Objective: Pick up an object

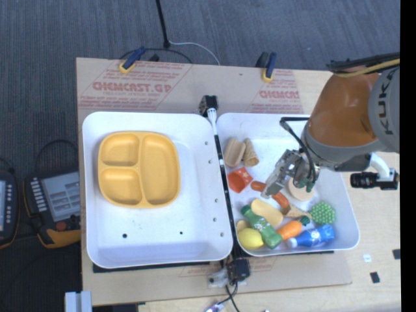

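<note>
My gripper (289, 179) hangs low over the middle of the right bin (344, 194), below the arm's orange band. Directly beneath it lie a red-orange sausage piece (275, 197) and a round tan-and-white piece (300, 192). Whether it touches either one is unclear. Left of the gripper sit a red pepper piece (238, 179) and two tan bread pieces (238, 151). Nearer the front lie a pale yellow piece (266, 210), a green bottle (263, 227), a lemon (250, 239), a carrot (291, 229), a blue bottle (312, 236) and a green bumpy ball (323, 212).
The left bin (130, 239) holds a yellow divided plate (138, 168). A raised wall (221, 187) separates the two bins. Two clamps (268, 67) hold the board at the back. The arm's bulk covers the right bin's far right corner.
</note>
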{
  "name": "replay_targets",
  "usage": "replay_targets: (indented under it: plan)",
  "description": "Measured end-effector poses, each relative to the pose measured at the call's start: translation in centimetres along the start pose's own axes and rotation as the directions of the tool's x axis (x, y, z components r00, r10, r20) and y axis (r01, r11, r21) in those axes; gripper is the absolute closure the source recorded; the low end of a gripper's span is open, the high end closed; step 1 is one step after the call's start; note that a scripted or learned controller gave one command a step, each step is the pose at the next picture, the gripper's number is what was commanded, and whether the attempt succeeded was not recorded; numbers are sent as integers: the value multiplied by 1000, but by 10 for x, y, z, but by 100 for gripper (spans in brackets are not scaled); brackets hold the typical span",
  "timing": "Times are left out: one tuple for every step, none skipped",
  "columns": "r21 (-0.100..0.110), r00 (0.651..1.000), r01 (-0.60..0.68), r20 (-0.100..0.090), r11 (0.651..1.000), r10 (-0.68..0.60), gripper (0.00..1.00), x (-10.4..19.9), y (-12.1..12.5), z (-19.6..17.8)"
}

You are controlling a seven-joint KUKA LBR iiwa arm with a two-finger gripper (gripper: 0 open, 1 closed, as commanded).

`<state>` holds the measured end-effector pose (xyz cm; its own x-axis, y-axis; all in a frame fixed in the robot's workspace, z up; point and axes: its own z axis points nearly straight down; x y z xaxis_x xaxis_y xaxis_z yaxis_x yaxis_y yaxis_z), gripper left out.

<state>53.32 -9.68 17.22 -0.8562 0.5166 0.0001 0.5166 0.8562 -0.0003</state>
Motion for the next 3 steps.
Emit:
replay_targets:
  plan:
    - [-2, 990, 139, 5, 990, -139, 100, 14, -50, 69]
    - [-1, 921, -390, 2, 921, 390, 100, -62, -9, 51]
    - [-6, 953, -303, 10, 953, 304, 100, -60, 17, 75]
